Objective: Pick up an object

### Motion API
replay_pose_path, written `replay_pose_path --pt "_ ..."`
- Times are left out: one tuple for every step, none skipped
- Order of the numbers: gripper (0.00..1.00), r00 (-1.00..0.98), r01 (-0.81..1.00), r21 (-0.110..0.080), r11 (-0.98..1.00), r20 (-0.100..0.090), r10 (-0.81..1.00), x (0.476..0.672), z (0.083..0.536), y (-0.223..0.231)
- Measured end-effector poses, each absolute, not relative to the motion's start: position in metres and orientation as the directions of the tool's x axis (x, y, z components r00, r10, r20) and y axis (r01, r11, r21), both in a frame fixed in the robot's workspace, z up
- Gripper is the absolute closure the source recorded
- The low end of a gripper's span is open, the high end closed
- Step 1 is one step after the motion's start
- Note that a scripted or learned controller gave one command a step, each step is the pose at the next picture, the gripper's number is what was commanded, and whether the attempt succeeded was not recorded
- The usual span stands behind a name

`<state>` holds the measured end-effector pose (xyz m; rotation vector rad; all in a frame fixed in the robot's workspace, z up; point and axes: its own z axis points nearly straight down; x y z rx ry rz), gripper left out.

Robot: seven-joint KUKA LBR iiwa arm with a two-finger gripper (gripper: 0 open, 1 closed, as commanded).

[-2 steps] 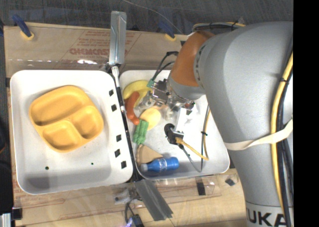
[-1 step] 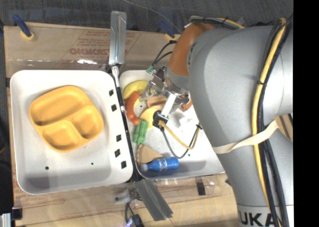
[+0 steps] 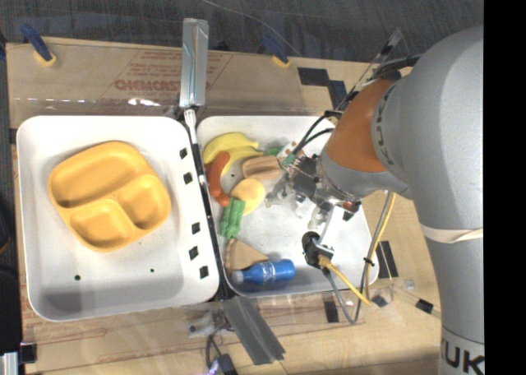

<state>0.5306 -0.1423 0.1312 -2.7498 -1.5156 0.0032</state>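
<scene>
A brown bench (image 3: 99,77) with red print on it holds two shallow white bins, set on a dark floor. The left bin (image 3: 33,283) holds a yellow tray (image 3: 108,192) with three sections. The right bin (image 3: 362,242) holds a heap of toy food by its left wall. A yellow banana (image 3: 228,145) lies at the top of the heap. Just below it is a hot dog bun (image 3: 261,166), and beside that a red-orange piece (image 3: 219,176). A pale yellow lemon shape (image 3: 248,192) sits under the bun. A green piece (image 3: 231,219) lies below the lemon. Near the front wall is a blue bottle (image 3: 269,271), touching a tan wedge (image 3: 238,254).

The big grey arm (image 3: 436,143) with its orange band (image 3: 357,135) reaches in from the right. The gripper (image 3: 288,174) is low in the right bin, just beside the bun and the lemon shape. I cannot tell if it is wide, narrow or holding anything. A yellow cable (image 3: 353,283) hangs from the wrist.
</scene>
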Motion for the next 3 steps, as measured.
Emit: replay_pose_path --pt "0.0 0.859 0.513 -0.004 -0.859 -0.003 0.513 0.595 0.09 -0.097" --pt "0.0 0.948 0.319 -0.003 -0.948 -0.003 0.319 0.62 0.091 -0.092" --pt "0.0 0.979 0.206 -0.006 -0.979 -0.008 0.206 0.64 0.092 -0.092"
